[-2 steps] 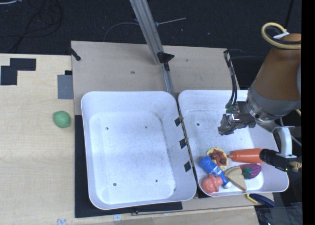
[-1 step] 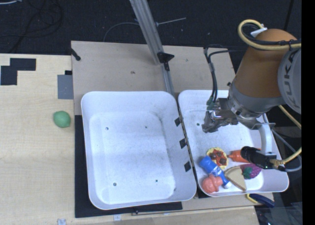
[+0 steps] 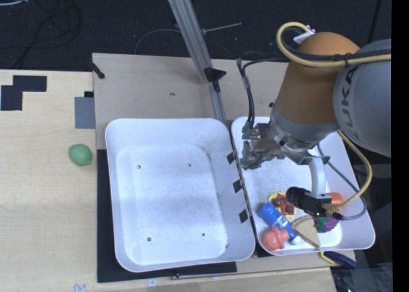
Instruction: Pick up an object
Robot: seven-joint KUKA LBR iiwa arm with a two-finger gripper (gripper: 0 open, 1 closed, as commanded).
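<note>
My gripper [image 3: 254,150] hangs over the back left part of the right bin [image 3: 355,233], below the orange band of the arm. I cannot make out how its fingers stand. Several small toys lie in a heap at the bin's front: a blue piece [image 3: 273,215], a pink-orange lump [image 3: 275,238], a tan wedge [image 3: 307,228], a yellow and red piece [image 3: 279,200], and a purple bit [image 3: 326,223]. The gripper is above and behind this heap, apart from it. Nothing shows between the fingers.
The left bin [image 3: 169,192] is a shallow white tray beside the right one. A green ball [image 3: 80,154] lies on the bench to the left of the bins. A slanted metal rail [image 3: 195,38] stands behind the bins.
</note>
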